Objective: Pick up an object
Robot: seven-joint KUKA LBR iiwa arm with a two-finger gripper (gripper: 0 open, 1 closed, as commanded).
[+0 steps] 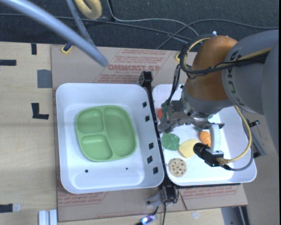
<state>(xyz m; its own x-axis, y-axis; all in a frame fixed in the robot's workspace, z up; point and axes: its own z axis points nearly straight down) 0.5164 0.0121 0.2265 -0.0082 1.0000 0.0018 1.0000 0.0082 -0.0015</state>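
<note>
Bench [18, 125], cardboard sheet [131, 62], two white bins [65, 125]

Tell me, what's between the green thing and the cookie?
The pale yellow piece sits just right of the gap between the green item and the cookie, in the camera view.

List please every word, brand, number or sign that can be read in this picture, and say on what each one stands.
"CHEMCAST GP": red print, faint, on the brown cardboard sheet under the two white bins; this reading is uncertain.
Rows of smaller red print above and below that word, and along the cardboard's front edge: too small and blurred to read.
Black angular marks on the wooden bench: shapes, not letters.
Green divided plate, bins, arm: no text that can be made out.
</note>
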